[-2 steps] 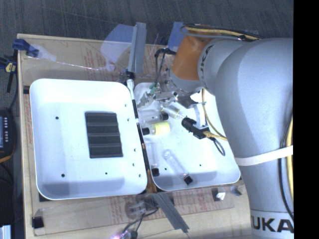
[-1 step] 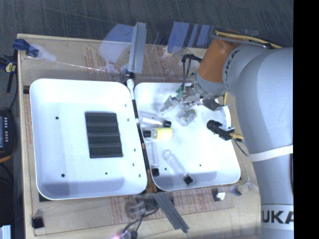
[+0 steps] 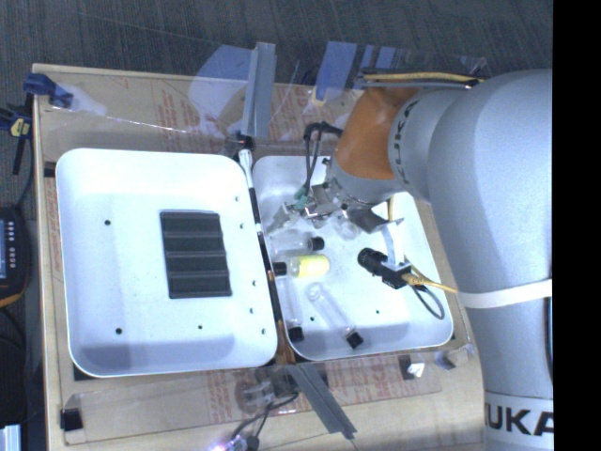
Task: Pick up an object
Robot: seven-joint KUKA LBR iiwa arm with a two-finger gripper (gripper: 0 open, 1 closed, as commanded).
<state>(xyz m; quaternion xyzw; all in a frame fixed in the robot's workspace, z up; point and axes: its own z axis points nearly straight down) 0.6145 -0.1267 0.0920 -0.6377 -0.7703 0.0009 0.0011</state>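
Since the yellow item (image 3: pixel 310 267) and clear tube (image 3: pixel 325 304) lie in the right bin (image 3: pixel 413 310), my tool (image 3: pixel 317 205) sits low there; clenched or released, I cannot tell.

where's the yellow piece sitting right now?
Camera view: the yellow piece lies in the right-hand bin, close to its left wall, with a clear tube just below it.

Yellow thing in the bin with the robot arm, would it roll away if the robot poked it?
Probably. The yellow thing looks rounded and lies on its side on the smooth floor of the bin, so a push could roll it. It is small, so it is likely light. Its surface looks smooth, so it might slip when squeezed.
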